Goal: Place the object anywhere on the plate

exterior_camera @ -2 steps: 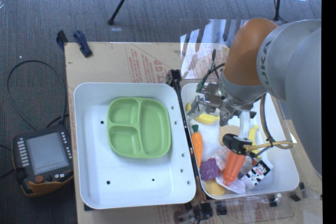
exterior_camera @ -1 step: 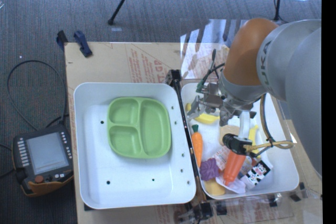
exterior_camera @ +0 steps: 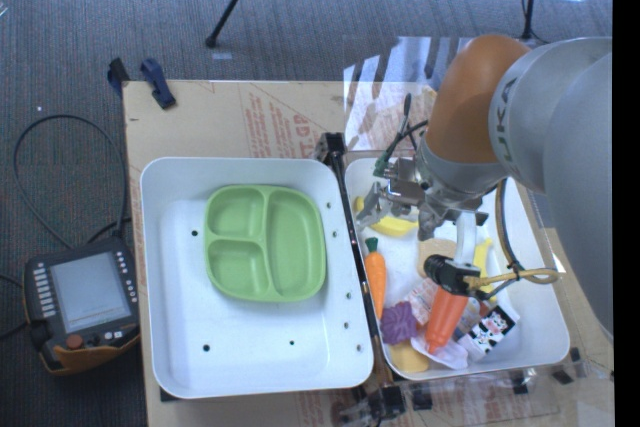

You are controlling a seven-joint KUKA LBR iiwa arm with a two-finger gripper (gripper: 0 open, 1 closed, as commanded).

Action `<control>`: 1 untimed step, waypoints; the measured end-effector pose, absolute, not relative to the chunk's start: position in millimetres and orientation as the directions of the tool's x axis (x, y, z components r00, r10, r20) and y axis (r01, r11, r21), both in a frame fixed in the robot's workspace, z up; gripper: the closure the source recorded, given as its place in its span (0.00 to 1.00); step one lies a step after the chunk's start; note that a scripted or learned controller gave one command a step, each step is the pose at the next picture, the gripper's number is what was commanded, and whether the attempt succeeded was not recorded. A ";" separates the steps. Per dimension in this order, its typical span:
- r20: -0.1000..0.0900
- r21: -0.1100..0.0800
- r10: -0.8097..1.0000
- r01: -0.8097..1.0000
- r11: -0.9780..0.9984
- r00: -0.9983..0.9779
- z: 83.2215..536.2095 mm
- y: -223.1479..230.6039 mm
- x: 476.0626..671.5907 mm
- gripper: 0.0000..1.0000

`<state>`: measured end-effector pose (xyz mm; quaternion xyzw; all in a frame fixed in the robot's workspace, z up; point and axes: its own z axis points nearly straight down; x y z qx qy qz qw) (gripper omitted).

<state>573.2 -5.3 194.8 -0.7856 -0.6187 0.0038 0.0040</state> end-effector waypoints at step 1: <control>-0.001 -0.011 0.972 0.972 -0.234 0.234 194.8 -5.3 573.2 0.00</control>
